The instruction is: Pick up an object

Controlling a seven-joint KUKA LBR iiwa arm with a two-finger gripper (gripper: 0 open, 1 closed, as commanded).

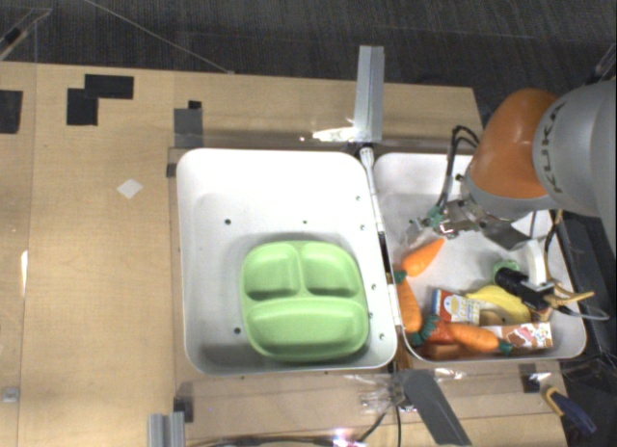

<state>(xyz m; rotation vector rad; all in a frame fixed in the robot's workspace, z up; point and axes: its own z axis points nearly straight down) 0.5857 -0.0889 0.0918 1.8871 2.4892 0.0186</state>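
My gripper [434,223] hangs over the upper left part of the right bin [415,180], below the arm's orange band [511,156]. An orange toy carrot [422,256] lies tilted just under it, its upper end touching or nearly touching the gripper tip. I cannot tell whether the carrot is gripped. Lower in the same bin lie a second carrot [410,306] along the left wall, a third carrot [475,338], a yellow banana [501,299] and a small printed carton [457,307].
The left bin [207,195] holds a green divided plate [304,298]. A long box [525,336] lies at the right bin's front edge. A metal post [369,89] stands behind the wall between the bins. Cables [564,296] trail at the right.
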